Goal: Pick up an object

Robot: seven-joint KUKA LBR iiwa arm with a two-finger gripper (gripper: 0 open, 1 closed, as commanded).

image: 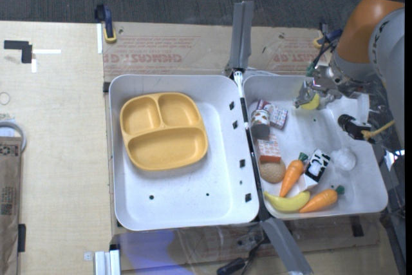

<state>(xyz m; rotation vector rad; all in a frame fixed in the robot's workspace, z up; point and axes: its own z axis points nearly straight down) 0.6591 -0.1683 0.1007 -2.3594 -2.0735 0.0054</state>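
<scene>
Pincer [311, 94] is hovering in the right bin's [376, 199] far part, closing on a small yellow object [311, 102] | carrots [291, 177], banana [287, 202] are lying near front | yellow plate [164, 131] is sitting in left bin [174, 216].

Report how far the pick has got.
Done: the arm has reached into the right bin, and the gripper is at its far edge. In hand: a small yellow object sits at the fingertips, apparently gripped. Left: lifting it clear. The carrots, banana and yellow divided plate lie untouched.
</scene>
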